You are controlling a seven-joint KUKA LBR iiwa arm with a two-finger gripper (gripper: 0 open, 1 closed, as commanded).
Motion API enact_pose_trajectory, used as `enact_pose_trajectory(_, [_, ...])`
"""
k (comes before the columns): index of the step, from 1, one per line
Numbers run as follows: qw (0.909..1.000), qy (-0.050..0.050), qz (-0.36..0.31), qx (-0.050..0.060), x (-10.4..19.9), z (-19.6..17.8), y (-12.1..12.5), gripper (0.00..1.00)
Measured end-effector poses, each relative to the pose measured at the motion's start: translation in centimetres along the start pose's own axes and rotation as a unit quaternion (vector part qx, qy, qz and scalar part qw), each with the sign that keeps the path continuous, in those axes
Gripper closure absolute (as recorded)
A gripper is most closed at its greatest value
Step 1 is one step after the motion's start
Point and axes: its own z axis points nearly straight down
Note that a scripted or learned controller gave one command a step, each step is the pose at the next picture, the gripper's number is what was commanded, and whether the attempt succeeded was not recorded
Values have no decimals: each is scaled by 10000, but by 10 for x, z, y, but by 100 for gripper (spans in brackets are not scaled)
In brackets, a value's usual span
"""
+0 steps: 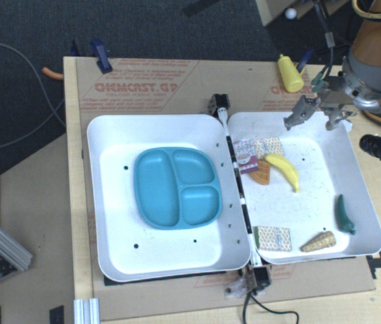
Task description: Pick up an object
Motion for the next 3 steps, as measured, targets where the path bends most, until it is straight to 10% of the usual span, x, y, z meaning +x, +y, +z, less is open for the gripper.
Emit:
enact_pose_trajectory(1, [10000, 0, 2, 7, 5, 130, 6, 0])
enact_pose_trajectory(2, [10000, -40, 18, -66, 1, 170, 4, 0])
enact_pose_trajectory(3, [10000, -30, 21, -83, 2, 160, 5, 100])
